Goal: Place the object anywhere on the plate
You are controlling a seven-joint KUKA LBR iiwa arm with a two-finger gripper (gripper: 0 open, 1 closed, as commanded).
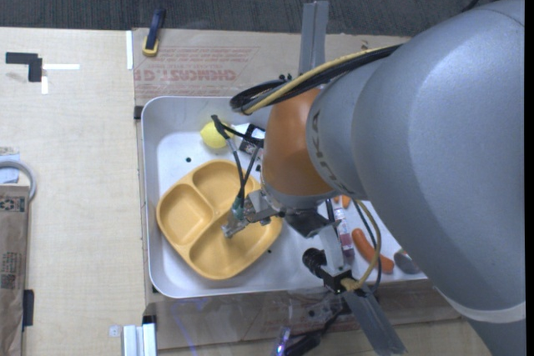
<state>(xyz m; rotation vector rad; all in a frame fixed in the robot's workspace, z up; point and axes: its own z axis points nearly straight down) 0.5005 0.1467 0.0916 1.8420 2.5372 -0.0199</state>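
Camera view, from above at a slant: my arm (434, 154), grey with an orange band (288, 150) above the wrist, reaches in from the right edge and covers much of the white bin (154, 179) that sits on the tabletop (67, 179). My gripper (234, 225) hangs low over the yellow plate (188, 217), a divided tray with several compartments lying in the bin's left half, toward its near edge. The gripper tip is over the plate's right-hand compartment, close to the ridge between compartments; at this size I cannot tell whether it is spread or pressed together, nor whether anything sits in it. A small yellow ball (213, 135) lies on the bin floor just beyond the plate's far rim, near the bin's far wall, apart from the gripper and not on the plate. Black cables (242, 154) run from the wrist down past the ball toward the gripper. At the bin's right near corner, partly hidden under my arm, lies an orange carrot-like piece (371, 250) beside a grey object (406, 263). On the tabletop past the bin's far left corner rests a clamp with a yellow tip (153, 33).
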